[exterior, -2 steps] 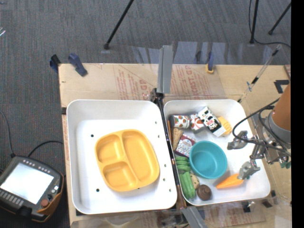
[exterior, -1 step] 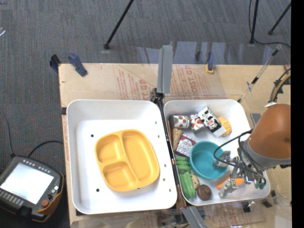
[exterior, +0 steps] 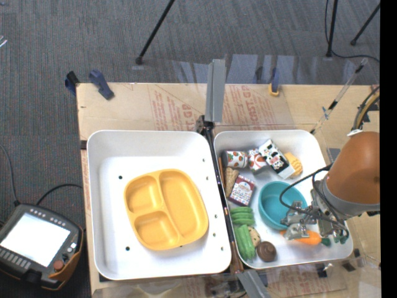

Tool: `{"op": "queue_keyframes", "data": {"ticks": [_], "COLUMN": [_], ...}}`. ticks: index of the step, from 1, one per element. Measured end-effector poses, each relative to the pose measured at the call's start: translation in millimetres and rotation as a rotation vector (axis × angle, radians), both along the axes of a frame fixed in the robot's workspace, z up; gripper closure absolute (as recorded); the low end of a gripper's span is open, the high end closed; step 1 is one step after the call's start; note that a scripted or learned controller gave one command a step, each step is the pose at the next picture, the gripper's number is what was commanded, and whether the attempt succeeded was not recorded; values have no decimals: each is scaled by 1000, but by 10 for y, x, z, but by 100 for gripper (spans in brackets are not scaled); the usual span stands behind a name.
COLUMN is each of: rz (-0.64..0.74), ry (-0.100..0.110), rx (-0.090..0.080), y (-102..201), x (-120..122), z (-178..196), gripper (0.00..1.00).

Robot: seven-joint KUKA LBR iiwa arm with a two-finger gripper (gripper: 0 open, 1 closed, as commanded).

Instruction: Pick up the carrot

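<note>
The carrot is a small orange piece with a green end, lying near the front right corner of the right bin. My gripper hangs low directly over it, its metal parts covering the carrot's upper side. The arm's orange band sits just above and to the right. From this angle I cannot make out whether the carrot is gripped or only lies beneath the gripper.
A teal bowl stands just left of the gripper. A can, a cow-patterned carton, a red packet, green vegetables and a brown piece crowd the right bin. The left bin holds a yellow divided plate.
</note>
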State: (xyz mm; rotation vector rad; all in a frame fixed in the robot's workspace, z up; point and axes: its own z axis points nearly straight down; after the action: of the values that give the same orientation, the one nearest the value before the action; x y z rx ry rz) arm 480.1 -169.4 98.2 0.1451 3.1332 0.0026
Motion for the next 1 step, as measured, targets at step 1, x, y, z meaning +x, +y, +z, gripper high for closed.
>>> {"op": "queue_keyframes", "data": {"ticks": [1], "rz": [184], "ry": [0], "rx": [-3], "y": [-300], "x": [0], "z": [912], "gripper": [100]}}
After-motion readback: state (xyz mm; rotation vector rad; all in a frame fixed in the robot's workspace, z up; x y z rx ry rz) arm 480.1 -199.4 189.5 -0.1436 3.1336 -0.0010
